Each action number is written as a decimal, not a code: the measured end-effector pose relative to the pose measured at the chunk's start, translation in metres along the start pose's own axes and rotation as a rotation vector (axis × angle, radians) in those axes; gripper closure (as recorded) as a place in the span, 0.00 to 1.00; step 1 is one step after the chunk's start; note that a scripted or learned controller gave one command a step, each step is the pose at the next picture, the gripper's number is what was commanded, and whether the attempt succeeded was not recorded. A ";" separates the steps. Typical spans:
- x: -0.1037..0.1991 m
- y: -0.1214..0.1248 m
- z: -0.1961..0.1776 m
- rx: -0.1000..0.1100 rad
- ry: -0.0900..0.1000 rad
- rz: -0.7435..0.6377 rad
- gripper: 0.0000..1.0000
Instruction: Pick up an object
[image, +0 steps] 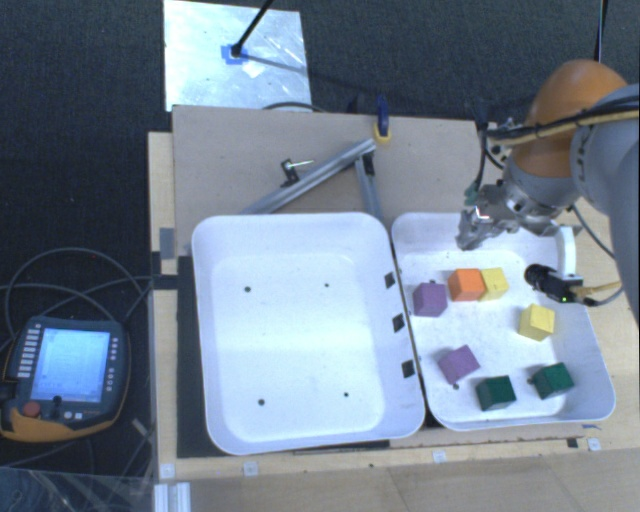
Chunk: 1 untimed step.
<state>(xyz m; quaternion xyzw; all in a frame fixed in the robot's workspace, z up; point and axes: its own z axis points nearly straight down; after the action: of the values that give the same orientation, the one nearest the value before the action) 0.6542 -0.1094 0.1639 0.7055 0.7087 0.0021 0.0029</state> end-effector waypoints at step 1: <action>-0.001 0.000 -0.045 0.000 0.000 0.000 1.00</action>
<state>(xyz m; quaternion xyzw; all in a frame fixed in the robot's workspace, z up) 0.6541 -0.1100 0.2085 0.7054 0.7088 0.0021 0.0031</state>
